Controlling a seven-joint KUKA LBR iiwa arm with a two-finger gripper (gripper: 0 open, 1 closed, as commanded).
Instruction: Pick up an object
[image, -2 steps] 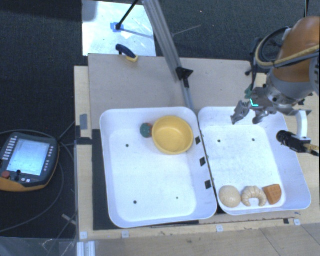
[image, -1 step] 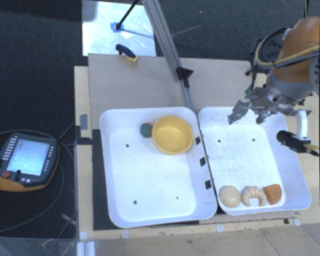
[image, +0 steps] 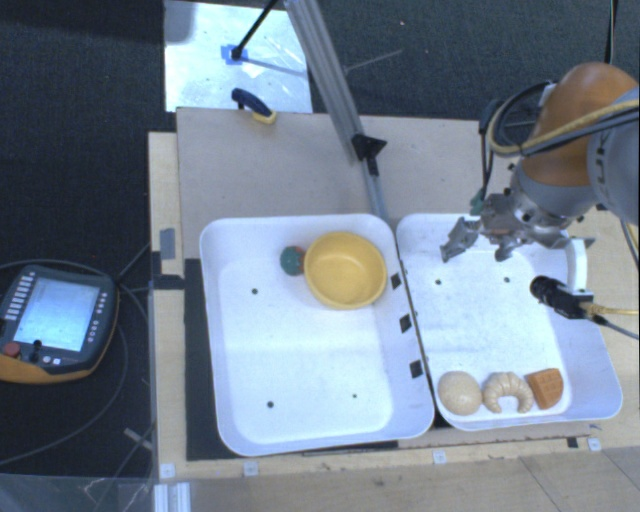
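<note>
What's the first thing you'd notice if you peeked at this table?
Probably the bright yellow bowl near the top of the left bin, with a small green ball touching its left side. Next, the robot's hand hangs over the top of the right bin, far from three bakery-looking pieces lined up along that bin's bottom edge: a pale bun, a croissant and an orange-brown chunk.

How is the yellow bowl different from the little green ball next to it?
The yellow bowl is much bigger than the green ball. The yellow bowl is open and hollow, so you can see inside it, while the green ball is a closed round lump. The yellow bowl is bright and pale; the green ball is dark. Both sit in the left bin, near its far edge, and they seem to touch.
</note>
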